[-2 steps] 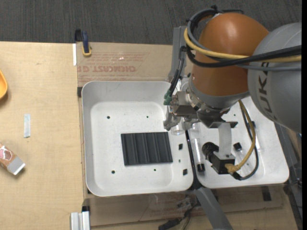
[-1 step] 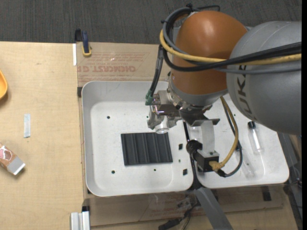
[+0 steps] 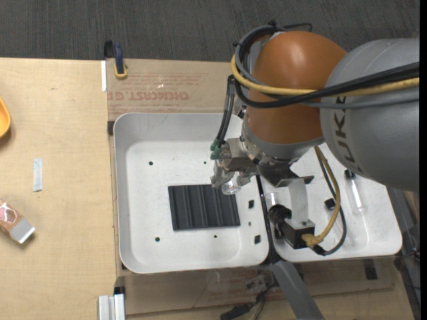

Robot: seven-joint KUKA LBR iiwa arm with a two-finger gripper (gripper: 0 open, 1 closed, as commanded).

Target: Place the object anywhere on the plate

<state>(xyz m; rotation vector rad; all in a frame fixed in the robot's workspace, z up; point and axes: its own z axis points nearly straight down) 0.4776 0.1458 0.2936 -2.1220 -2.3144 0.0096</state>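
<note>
A black ribbed plate (image 3: 202, 207) lies flat in the middle of the left white bin (image 3: 133, 179). My gripper (image 3: 227, 180) hangs just above the plate's far right corner, under the arm's big orange wrist band (image 3: 293, 85). A small pale, glassy-looking shape (image 3: 231, 188) sits right at the gripper's tip, over the plate's edge; whether it is a held object or part of the gripper I cannot tell. The arm hides much of the right bin.
The right white bin (image 3: 373, 239) lies under the arm, with a thin clear item (image 3: 357, 193) near its right side. Cables and a black and yellow connector (image 3: 300, 235) hang over it. Small items lie on the wooden bench at far left (image 3: 17, 222).
</note>
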